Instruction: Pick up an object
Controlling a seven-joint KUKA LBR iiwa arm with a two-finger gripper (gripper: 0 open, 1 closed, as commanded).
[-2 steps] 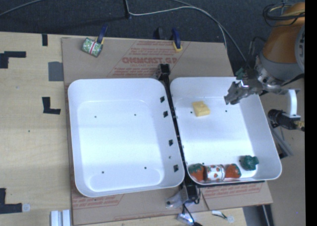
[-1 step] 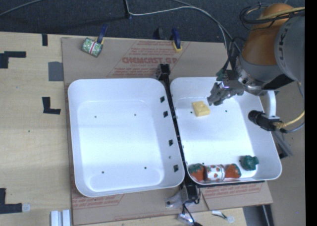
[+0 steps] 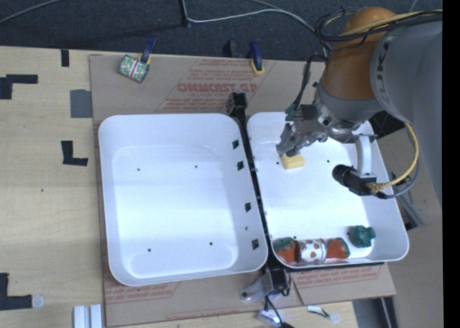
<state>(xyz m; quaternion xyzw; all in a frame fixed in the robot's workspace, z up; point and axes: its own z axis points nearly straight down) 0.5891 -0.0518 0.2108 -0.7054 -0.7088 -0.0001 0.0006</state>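
Pale wooden worktop (image 3: 43,197) carrying a brown cardboard sheet (image 3: 201,85) with red lettering; on the sheet, two shallow white plastic bins side by side, the left bin (image 3: 108,175) bare inside, the right bin (image 3: 388,233) holding all the loose items; grey robot arm with an orange band (image 3: 356,60) reaching in from the right, over the far half of the right bin; dark two-finger end effector (image 3: 293,143) pointed down at the bin floor, its tip directly above and seemingly touching the small pale yellow block (image 3: 292,162); whether the fingers are apart or closed, and whether they bracket the block, cannot be told at this size; the block lies on the bin floor in the far-left part of the right bin, well apart from the other items; judged light, stiff and probably foam or wood, not fragile, with flat sides that should take a pinch across the two opposite faces near mid-height; a shallow grip risks it tipping or sliding on the smooth plastic; along the near wall of the right bin, a row of small items touching one another, an orange-red and green toy (image 3: 286,247), a white and red piece (image 3: 311,250), an orange piece (image 3: 338,249); just beside these, a small teal green lump (image 3: 361,234); outside the bins, a small green patterned cube (image 3: 134,67) at the far-left corner of the cardboard.
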